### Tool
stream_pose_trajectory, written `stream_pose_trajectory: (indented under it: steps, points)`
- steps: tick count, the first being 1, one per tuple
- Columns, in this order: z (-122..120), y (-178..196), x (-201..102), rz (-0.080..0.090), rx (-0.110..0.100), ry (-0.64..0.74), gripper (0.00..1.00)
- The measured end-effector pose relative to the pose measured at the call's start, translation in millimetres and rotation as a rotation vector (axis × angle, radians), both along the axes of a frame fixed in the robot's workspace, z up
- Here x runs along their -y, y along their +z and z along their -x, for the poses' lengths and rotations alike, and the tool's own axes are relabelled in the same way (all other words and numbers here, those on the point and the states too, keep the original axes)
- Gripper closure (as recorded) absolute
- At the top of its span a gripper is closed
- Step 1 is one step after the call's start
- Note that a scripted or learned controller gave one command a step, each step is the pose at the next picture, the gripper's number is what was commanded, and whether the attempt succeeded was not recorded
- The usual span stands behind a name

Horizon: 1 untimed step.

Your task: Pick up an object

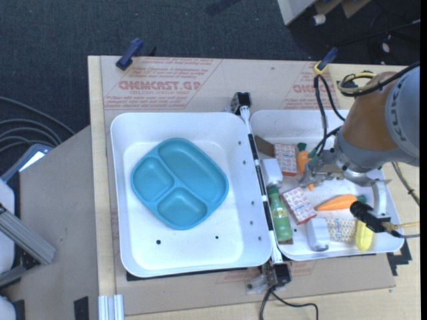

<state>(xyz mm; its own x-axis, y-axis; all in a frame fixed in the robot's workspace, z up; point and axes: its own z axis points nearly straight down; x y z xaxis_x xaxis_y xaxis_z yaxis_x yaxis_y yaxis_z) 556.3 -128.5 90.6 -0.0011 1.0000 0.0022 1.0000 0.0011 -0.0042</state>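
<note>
Several small things crowd the right bin (267, 122): a carrot (337, 203) near its right edge, a patterned packet (298, 204) just left of it, a green bottle (279, 213) lying along the left wall, a yellow piece (363, 236) in the near right corner, and another packet (285, 158) toward the far wall. The gripper (312, 170) hangs over the bin's middle, above the first packet and just left of the carrot; whether it is spread or pressed together cannot be told. The arm (383, 122) covers the far right corner. The left bin (123, 199) carries a blue divided plate (179, 183) at its centre, with bare floor along every wall.
</note>
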Motion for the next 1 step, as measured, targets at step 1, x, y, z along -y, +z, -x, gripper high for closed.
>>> stream_pose_trajectory:
  steps: [1]
  points:
    - [-44.5,93.3,-55.9,0.002,0.003,0.0,1.0]
